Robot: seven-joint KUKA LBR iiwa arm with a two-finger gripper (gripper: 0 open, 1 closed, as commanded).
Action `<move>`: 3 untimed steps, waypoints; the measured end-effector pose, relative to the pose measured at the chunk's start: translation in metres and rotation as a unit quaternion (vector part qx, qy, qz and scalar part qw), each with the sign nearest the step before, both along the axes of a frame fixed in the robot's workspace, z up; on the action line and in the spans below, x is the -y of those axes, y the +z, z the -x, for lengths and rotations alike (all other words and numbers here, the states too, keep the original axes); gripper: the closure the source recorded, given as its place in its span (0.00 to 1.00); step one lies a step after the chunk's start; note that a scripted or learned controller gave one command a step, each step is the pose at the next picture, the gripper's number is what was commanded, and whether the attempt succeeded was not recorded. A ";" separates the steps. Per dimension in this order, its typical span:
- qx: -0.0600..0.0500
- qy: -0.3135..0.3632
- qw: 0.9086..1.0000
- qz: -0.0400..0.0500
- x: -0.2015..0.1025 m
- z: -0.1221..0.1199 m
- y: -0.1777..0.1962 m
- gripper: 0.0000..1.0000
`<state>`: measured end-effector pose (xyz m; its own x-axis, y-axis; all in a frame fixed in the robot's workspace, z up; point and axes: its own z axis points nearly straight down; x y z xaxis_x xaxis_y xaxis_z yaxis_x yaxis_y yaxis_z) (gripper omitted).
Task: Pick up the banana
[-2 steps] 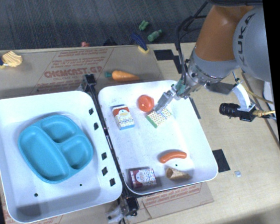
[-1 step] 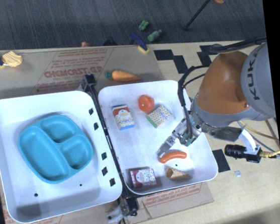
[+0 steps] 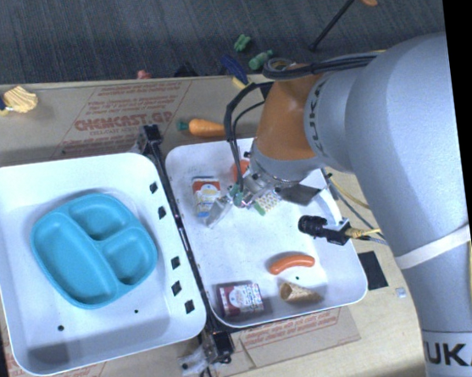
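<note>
My gripper point(image 3: 250, 193) hangs low over the upper middle of the right bin point(image 3: 252, 245), just right of a small white and red carton point(image 3: 206, 189). A crumpled grey scrap point(image 3: 218, 214) lies right beside its tip. A small red-orange thing point(image 3: 240, 167) peeks out from behind the wrist. The arm's grey body and orange band cover the bin's upper right part, hiding what lies beneath.
The right bin also holds an orange-red sausage point(image 3: 291, 263), a tan wedge point(image 3: 298, 291) and a dark red box point(image 3: 239, 298) along its front. A blue divided plate point(image 3: 96, 247) rests in the left bin point(image 3: 32, 336). A carrot point(image 3: 205, 127) lies on the cardboard behind the bins.
</note>
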<state>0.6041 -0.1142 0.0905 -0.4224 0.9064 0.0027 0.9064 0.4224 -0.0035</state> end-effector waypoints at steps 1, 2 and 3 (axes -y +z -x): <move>0.003 0.071 0.997 0.001 -0.038 -0.037 0.103 0.00; 0.001 0.120 0.993 0.000 -0.025 0.054 0.101 0.00; -0.001 -0.013 1.000 0.000 -0.064 0.128 0.101 0.00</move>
